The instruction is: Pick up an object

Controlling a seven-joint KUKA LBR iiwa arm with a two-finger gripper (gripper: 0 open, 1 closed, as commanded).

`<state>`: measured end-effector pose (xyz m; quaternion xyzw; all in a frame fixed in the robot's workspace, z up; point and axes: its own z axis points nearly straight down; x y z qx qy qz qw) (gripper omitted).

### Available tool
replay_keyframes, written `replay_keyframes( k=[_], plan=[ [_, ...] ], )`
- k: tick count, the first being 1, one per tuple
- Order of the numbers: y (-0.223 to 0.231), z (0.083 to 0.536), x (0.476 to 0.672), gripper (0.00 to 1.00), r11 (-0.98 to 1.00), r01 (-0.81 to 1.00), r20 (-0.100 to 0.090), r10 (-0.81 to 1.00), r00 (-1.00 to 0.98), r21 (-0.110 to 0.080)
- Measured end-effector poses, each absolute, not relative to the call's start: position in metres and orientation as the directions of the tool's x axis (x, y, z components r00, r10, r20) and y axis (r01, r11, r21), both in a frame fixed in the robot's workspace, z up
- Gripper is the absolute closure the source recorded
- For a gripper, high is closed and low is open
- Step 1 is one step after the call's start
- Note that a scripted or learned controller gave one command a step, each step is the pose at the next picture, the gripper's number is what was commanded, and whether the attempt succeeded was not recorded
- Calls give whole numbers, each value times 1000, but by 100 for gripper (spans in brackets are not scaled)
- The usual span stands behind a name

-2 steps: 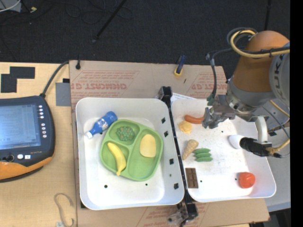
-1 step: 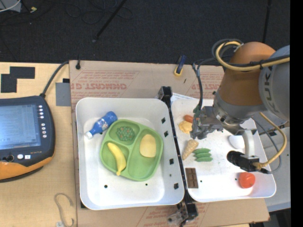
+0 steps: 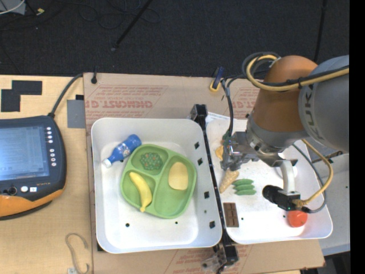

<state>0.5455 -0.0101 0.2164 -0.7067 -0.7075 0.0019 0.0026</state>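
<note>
The gripper (image 3: 232, 160) hung low in the right bin (image 3: 319, 224), just above the ice-cream cone (image 3: 228, 180); I could not tell the state of its fingers. The green pea pod (image 3: 244, 187) lay just right of the cone, so a descent slightly off could nudge both and close on nothing.

Green plate (image 3: 161, 210), yellow banana (image 3: 140, 190), blue bottle (image 3: 122, 149).

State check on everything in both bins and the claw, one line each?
claw: low in right bin, over the cone
blue bottle: lying on its side, left bin
green plate: flat, holding banana
cone: lying down
pea pod: lying beside cone
brown block: flat
</note>
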Motion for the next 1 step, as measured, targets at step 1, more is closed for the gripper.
replay_keyframes(
  k=[1],
  plan=[
    [-12,218,547,100,-3,1000,0,1000,3,-4]
  ],
)
